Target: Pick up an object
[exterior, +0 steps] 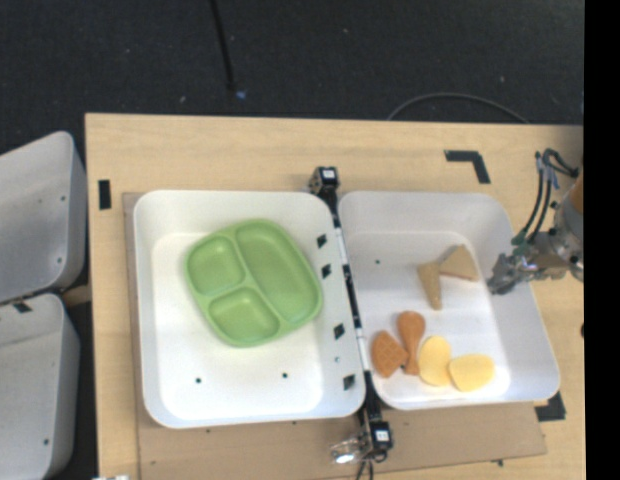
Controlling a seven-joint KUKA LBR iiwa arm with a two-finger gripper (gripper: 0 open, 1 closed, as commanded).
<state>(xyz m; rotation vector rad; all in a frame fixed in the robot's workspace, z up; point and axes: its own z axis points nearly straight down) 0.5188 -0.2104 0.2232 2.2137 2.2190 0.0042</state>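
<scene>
The right bin (pixel 510 368) holds several food pieces. A tan wedge (pixel 445 270) lies near its middle. Lower down sit an orange drumstick-shaped piece (pixel 411 333), an orange-brown chunk (pixel 388 352) and two yellow rounds (pixel 434 360) (pixel 471 372). My gripper (pixel 507 274) hangs at the right bin's right rim, just right of the tan wedge and apart from it. Nothing shows between its fingers.
The left bin (pixel 160 368) bears a green three-compartment plate (pixel 253 282). A clamp strip (pixel 342 298) runs between the two bins. Cables (pixel 543 193) trail along the arm at the far right. The wooden bench (pixel 240 148) surrounds both bins.
</scene>
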